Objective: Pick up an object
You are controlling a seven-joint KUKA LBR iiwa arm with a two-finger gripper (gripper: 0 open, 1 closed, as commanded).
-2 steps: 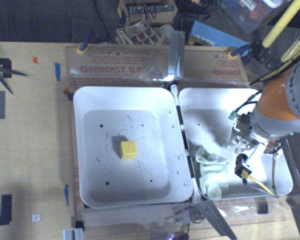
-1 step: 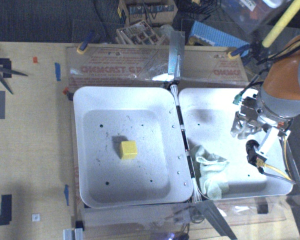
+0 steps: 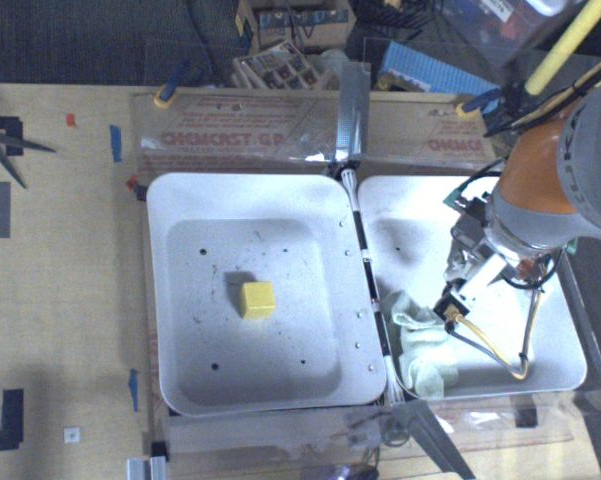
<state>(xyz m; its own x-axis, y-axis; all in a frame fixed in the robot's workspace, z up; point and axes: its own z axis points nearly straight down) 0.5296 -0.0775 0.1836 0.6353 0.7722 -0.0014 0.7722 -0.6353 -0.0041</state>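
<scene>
Pale crumpled bundle [image 3: 421, 351], cloth by the look of it, sits in the lower-left corner of the right bin [image 3: 555, 363], pressed up against the wall that divides the two bins. The gripper [image 3: 463, 280] hangs over that same bin, just up and right of the bundle and near it, at the end of the grey arm [image 3: 545, 183] coming in from the right of the frame. Whether the gripper is released or clenched, I cannot tell from this angle, and nothing shows as held. My read on the bundle: light, soft and floppy, with no firm edges, so it should squash and sag. A pinch down onto its raised middle fold looks the best bet, away from the bin wall. Over in the left bin [image 3: 165, 208], a little left of centre, a small yellow block [image 3: 258, 299] sits alone with open floor all round. That one looks stiff and light, with flat opposite sides that invite a square grip. It is well apart from the gripper, though.
</scene>
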